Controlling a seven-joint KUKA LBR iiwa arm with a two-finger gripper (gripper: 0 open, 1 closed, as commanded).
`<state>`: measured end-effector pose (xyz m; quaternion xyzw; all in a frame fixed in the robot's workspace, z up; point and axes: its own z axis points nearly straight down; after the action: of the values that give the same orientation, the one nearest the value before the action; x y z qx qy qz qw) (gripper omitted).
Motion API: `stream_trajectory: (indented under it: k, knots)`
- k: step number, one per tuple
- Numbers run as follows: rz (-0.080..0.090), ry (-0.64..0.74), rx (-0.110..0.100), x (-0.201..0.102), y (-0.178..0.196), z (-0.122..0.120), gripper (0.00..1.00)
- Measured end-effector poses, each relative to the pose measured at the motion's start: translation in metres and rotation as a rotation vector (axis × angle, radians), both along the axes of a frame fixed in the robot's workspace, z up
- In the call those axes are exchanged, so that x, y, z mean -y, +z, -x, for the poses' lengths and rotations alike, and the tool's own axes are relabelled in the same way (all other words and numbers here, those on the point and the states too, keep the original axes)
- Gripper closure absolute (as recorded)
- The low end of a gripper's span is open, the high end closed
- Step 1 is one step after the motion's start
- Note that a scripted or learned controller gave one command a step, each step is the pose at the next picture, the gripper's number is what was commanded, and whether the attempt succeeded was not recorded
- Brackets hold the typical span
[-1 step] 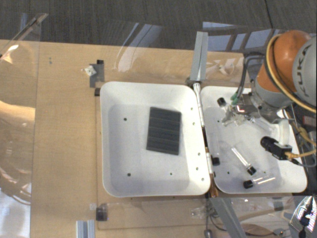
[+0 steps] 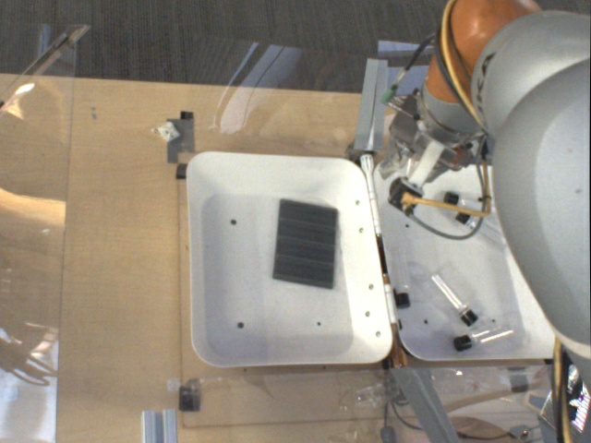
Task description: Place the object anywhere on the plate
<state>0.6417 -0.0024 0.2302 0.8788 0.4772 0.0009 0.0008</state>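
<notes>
Dark grey ribbed carpet (image 2: 185,7) fills the floor beyond the bench's far edge. The bench (image 2: 111,275) has a pale wooden top. A clear panel (image 2: 32,247) stands over its left edge, catching soft pale glare. A grey metal post (image 2: 372,100) rises at the far edge, and a short metal profile (image 2: 159,425) sits at the near left corner.

The grey arm (image 2: 545,155) is reaching in from the right of the camera view, its broad last link filling that side. The orange band (image 2: 480,17) is sitting high near the top edge, and below it the wrist (image 2: 443,109) is bending down and to the left. The end effector (image 2: 416,160) is pointing downward at a slant, hanging low.
</notes>
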Motion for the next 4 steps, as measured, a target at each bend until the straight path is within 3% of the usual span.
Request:
stream_trajectory:
  k: [1, 2, 3, 4]
  knots:
    - [-0.001, -0.385, -0.002, -0.071, -0.046, 0.029, 1.00]
    - [-0.001, -0.032, -0.001, -0.136, -0.034, 0.019, 1.00]
    - [-0.001, 0.713, -0.001, -0.193, -0.083, 0.016, 1.00]
    - [-0.001, 0.171, -0.005, -0.235, -0.092, 0.003, 1.00]
